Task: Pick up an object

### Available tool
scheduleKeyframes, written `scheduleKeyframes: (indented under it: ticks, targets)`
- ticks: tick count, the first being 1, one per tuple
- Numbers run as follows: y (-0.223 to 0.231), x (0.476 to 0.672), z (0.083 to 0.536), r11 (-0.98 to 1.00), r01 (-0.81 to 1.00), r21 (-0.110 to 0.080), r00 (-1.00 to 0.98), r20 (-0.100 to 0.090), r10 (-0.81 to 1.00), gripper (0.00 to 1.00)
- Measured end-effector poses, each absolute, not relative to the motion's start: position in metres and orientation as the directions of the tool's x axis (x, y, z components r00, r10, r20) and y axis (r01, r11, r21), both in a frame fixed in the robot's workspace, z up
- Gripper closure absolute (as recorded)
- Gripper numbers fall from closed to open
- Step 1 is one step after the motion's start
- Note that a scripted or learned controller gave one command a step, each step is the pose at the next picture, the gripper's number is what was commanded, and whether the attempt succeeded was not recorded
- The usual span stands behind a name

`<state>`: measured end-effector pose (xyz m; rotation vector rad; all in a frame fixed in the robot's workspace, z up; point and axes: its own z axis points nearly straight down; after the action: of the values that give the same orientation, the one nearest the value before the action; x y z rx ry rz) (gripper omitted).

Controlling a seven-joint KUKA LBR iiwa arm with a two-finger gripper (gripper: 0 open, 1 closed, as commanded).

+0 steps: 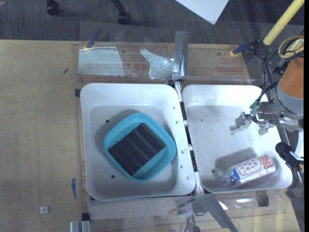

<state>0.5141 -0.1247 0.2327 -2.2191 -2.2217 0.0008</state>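
A small bottle with a red-and-white label [251, 169] lies on its side near the front of the right bin [212, 105]. In the left bin [96, 105] sits a blue square dish [166, 144] with a dark ribbed block [136, 149] inside it. My gripper [251, 124] hangs over the right bin's right half, above and behind the bottle and apart from it. Its fingers stand open with nothing between them.
The arm's orange band [294, 81] and cables lie at the right edge, over the right bin's rim. Clear plastic scraps and a metal bracket [179, 57] sit behind the bins. A yellow rod [285, 16] crosses the upper right.
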Motion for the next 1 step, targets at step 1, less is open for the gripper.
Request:
scheduleKeyframes:
  ticks: [1]
  targets:
    - [-0.1549,0.479,0.1176,0.118,0.993,0.0,-0.118,0.0,0.993,0.0]
